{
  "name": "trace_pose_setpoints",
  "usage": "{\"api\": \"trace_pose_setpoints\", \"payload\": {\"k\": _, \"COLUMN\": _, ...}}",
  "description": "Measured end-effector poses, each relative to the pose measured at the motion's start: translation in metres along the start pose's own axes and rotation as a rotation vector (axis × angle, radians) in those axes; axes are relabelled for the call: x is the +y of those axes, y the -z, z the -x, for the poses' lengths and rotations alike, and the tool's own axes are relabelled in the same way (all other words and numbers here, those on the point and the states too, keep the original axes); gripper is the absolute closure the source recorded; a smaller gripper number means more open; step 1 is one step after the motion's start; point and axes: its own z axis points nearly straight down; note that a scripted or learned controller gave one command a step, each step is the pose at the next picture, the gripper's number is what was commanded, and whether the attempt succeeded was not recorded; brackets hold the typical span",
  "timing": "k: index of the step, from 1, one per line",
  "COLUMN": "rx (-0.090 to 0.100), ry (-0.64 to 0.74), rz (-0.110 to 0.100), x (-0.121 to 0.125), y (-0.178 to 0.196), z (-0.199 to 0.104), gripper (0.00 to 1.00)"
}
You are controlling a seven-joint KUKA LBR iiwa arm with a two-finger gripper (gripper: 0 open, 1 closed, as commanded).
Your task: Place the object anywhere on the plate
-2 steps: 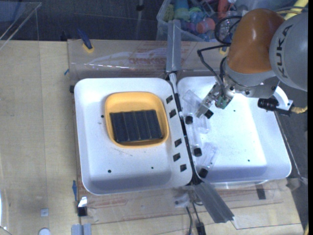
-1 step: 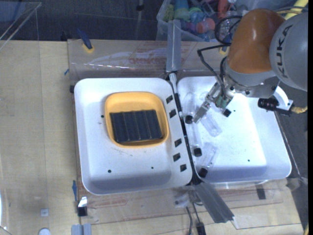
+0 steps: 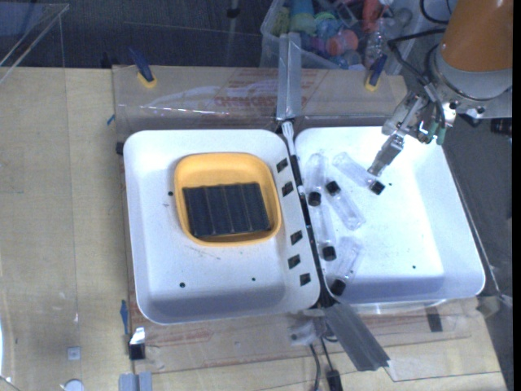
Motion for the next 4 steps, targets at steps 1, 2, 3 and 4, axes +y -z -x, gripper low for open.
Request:
{"api": "trace_pose_setpoints", "payload": {"k": 1, "rx": -0.007, "ry": -0.001, "rz": 0.006, "x": 0.001, "y": 0.011, "z": 0.001, "gripper": 1.00}}
{"api": "trace_pose_setpoints", "payload": {"k": 2, "rx": 0.004, "ry": 0.178, "rz": -0.001, "x": -0.015, "y": -0.056, "z": 0.029, "gripper": 1.00}}
{"api": "trace_pose_setpoints", "payload": {"k": 3, "rx": -0.003, "ry": 0.384, "rz": 0.002, "x": 0.000, "y": -0.031, "z": 0.043, "gripper": 1.00}}
{"api": "trace_pose_setpoints", "payload": {"k": 4, "rx": 0.003, "ry": 0.469, "rz": 0.001, "x": -0.010, "y": -0.077, "z": 0.045, "gripper": 1.00}}
